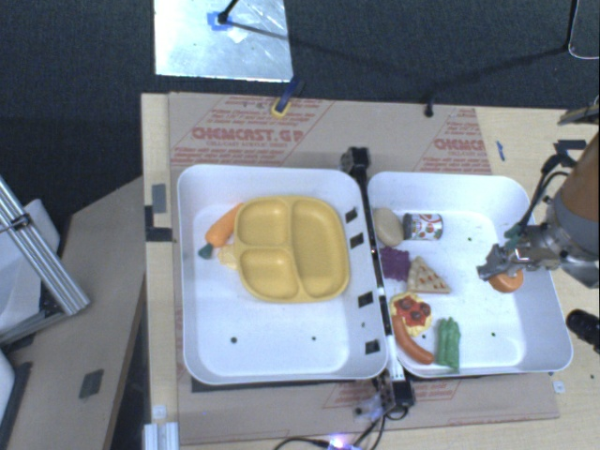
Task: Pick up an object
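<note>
We found the pincer (pixel 497 268) low in the right bin (pixel 469 190), just at an orange object (pixel 507 281) near its right wall (we could not tell its opening). We judged a centred, straight descent would serve best.

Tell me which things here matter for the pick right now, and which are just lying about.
In play:
gripper, low in the right bin
orange object right beside it

Lying about:
can
pale roll
purple grapes
pizza slice
hot dog
green vegetable
yellow tray and carrot in the left bin
</note>
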### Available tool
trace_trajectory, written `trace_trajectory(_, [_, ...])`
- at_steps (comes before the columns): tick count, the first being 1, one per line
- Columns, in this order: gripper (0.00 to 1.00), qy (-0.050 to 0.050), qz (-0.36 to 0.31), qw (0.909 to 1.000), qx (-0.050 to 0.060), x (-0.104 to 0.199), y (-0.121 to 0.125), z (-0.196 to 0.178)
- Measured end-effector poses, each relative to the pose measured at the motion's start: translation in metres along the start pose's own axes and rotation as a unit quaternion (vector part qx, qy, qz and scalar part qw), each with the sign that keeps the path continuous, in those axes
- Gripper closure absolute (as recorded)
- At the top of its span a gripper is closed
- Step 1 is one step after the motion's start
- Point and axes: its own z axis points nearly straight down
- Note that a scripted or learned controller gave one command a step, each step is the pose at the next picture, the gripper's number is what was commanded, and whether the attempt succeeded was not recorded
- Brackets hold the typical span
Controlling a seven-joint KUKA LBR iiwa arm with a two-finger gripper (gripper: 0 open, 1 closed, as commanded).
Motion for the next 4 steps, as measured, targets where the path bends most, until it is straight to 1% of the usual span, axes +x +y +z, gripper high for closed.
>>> trace_trajectory(1, [1.0, 0.001, -0.002, 1.0, 0.001, 0.03, 0.049, -0.011])
trace_trajectory(2, [1.0, 0.002, -0.002, 1.0, 0.002, 0.07, 0.088, -0.007])
trace_trajectory(3, [1.0, 0.001, -0.001, 1.0, 0.001, 0.085, 0.136, -0.01])
trace_trajectory(4, [1.0, 0.001, -0.001, 1.0, 0.002, 0.095, 0.149, -0.01])
